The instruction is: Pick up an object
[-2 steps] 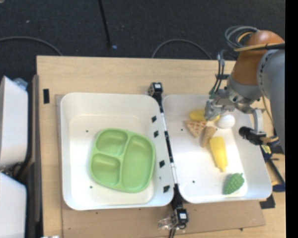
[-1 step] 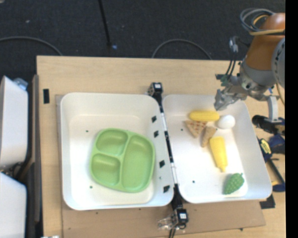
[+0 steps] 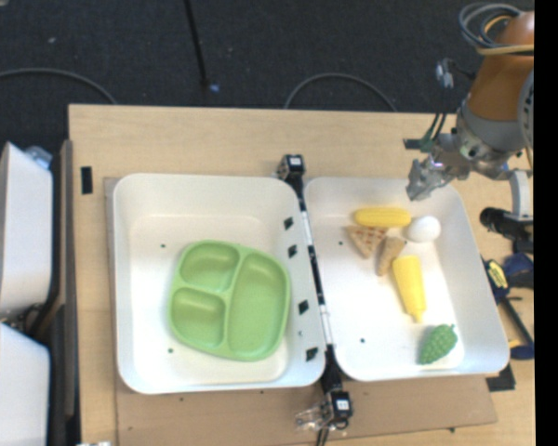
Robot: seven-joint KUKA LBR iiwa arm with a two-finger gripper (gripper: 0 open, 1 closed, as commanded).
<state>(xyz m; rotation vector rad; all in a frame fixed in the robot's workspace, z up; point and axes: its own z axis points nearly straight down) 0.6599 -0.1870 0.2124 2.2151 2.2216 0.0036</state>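
Five toy foods in right bin [image 3: 474, 249], all below and left of gripper [image 3: 421, 183]: corn cob [image 3: 382, 216] nearest, white egg [image 3: 423, 229], tan wedge [image 3: 370, 241], yellow piece [image 3: 409, 285], green cluster [image 3: 438, 343] farthest. Jaw state: cannot tell. Left bin [image 3: 139, 212] holds green divided plate [image 3: 231, 299].

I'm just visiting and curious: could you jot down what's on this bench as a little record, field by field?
left bin: holds a green divided plate
right bin: holds toy food
yellow items: a corn cob near the far edge; a longer yellow piece below it
white item: an egg beside the corn cob
tan item: a wedge-shaped piece
green item: a bumpy green piece near the front corner
gripper: above the right bin's far edge, holding nothing visible
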